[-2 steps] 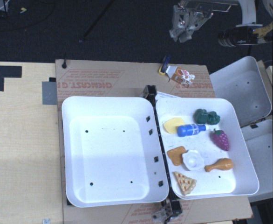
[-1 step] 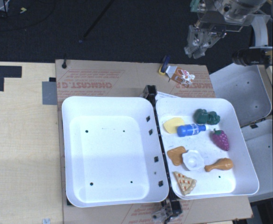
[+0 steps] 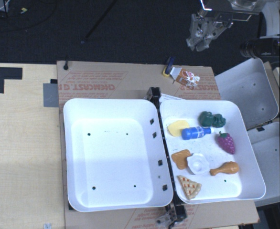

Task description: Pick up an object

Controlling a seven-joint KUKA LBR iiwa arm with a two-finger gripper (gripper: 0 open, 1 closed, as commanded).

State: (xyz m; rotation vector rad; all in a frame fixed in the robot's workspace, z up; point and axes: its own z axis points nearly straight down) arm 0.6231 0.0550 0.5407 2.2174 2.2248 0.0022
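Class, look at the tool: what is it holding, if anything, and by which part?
Nothing. The tool hangs above the bench; the toys lie in the right bin.

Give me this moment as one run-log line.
gripper: above bench, past bins, holding nothing seen | right bin: bottle, grapes, drumstick, waffle and others | pick: not yet done

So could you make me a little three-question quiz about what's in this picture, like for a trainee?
1. True or false: the blue bottle lies in the left bin.
2. Which toy lies nearest the right bin's bottom edge in the view? A) waffle slice B) purple grapes C) green broccoli-like toy
3. Fill in: the gripper hangs over the dark floor, beyond the bins' ____ edge.

Key: 1 false; 2 A; 3 far.
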